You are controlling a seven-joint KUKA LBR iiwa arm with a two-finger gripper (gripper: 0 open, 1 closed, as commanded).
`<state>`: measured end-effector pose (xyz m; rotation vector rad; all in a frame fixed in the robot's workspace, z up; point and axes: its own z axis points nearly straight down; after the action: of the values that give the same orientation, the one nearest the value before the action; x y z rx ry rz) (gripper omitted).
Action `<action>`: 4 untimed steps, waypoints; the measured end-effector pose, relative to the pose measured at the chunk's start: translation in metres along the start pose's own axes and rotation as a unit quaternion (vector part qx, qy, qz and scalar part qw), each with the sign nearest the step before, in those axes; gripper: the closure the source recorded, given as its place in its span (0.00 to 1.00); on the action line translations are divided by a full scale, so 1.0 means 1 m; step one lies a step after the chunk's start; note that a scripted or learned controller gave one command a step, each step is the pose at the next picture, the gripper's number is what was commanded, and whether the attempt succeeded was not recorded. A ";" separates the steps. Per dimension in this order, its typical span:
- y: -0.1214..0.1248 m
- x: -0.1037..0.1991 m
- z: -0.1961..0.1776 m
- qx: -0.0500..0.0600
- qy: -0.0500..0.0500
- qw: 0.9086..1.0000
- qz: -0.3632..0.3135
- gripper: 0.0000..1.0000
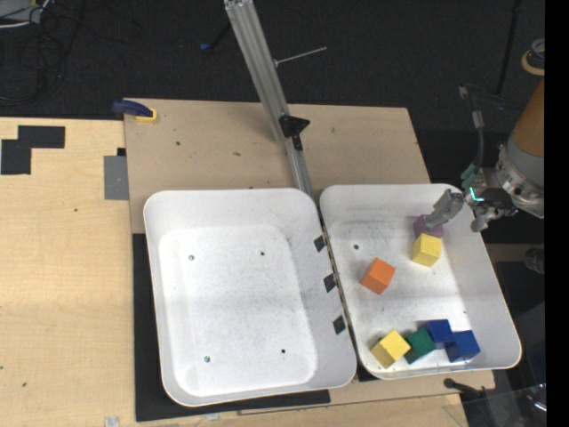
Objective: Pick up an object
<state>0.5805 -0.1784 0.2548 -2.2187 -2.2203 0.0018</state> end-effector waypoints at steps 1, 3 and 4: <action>0.000 -0.003 0.044 0.002 0.000 1.000 0.001 0.00; 0.000 0.007 0.154 0.003 0.001 1.000 0.002 0.00; 0.001 0.005 0.141 0.001 0.000 1.000 0.004 1.00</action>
<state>0.5809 -0.1733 0.1140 -2.2277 -2.2096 0.0031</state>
